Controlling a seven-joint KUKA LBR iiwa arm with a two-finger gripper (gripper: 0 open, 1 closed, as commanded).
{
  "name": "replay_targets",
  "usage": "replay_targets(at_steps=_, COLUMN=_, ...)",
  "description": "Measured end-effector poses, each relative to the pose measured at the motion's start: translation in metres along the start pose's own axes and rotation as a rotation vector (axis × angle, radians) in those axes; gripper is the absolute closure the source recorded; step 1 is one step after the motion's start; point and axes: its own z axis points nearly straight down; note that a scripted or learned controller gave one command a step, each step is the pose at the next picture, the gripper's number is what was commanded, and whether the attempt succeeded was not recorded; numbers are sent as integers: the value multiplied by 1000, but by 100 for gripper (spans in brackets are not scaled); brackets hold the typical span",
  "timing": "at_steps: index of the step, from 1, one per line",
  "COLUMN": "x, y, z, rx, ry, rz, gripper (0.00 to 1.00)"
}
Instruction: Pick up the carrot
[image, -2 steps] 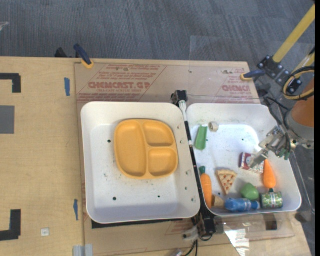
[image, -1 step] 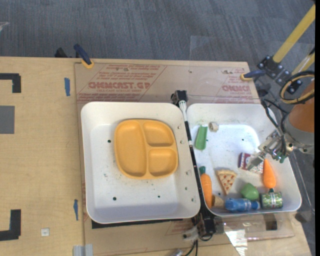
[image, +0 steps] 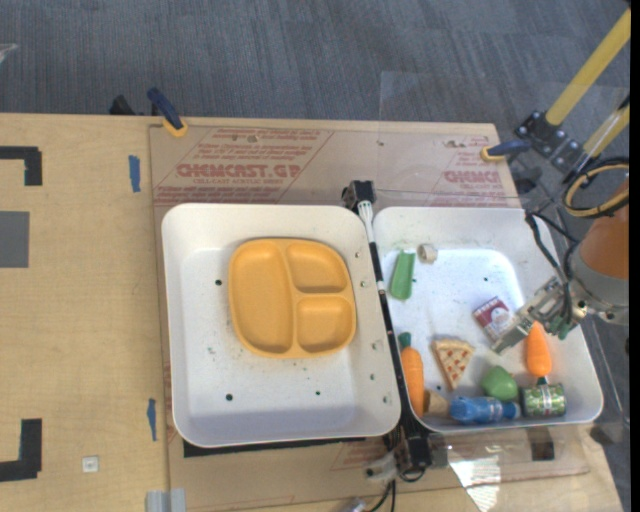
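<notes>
Closing in on a carrot looks like the step in hand: the gripper (image: 540, 322) sits low over the right side of the right bin (image: 470, 270), and an orange carrot (image: 538, 349) with a green top lies right at its fingers. A second carrot (image: 412, 370) rests against the bin's left wall, beside a pizza slice (image: 453, 361). Whether the fingers are spread or pinching the carrot I cannot tell; the metal parts blur together at this slant. Next, I judge, comes a firm grip and a straight lift, clear of the green can (image: 544, 401) just below.
</notes>
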Motion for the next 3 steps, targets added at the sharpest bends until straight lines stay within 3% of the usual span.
replay_targets(at_steps=1, x=-3, y=2, z=-13, rx=-5, ry=-10, rz=-2, gripper=100)
replay_targets(at_steps=2, x=64, y=15, z=-53, rx=1, ry=8, rz=72, gripper=100)
replay_targets(at_steps=3, x=128, y=92, z=-102, rx=-2, ry=5, rz=-78, gripper=100)
